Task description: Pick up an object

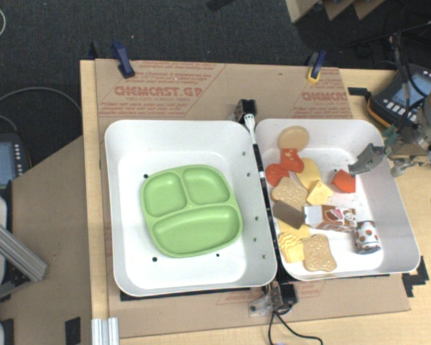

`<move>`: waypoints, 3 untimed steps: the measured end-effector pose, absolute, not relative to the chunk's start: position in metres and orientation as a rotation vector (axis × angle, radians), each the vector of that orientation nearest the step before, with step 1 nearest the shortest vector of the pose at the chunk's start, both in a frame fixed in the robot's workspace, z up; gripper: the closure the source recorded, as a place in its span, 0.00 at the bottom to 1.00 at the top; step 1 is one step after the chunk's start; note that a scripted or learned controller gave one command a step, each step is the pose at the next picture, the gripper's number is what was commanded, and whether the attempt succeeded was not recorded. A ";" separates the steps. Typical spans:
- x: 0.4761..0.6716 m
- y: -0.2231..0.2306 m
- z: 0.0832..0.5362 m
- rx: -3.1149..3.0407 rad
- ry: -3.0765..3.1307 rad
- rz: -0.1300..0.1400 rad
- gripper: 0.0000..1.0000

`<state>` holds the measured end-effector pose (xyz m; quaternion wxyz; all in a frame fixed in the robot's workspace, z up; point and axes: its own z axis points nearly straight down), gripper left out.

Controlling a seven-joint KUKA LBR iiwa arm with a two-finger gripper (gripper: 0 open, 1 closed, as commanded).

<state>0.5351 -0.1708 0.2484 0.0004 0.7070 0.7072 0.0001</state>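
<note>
An orange-red piece (344, 182) lies in the right bin (406, 228), just below-left of the gripper (366, 159), possibly touching it. Whether the gripper is clenched cannot be told. Crackers (290, 192) and a small can (366, 237) lie farther left and below.

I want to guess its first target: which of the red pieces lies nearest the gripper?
The red-orange piece lying alone just beside the gripper; the other red pieces sit farther left.

Green tray (191, 210) in white bin (122, 192); orange wedge (344, 181).
</note>
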 end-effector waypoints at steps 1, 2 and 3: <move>0.579 -0.187 0.082 2.218 2.220 0.005 0.00; 0.577 -0.187 0.096 2.219 2.217 0.003 1.00; 0.577 -0.187 0.095 2.220 2.217 0.002 0.00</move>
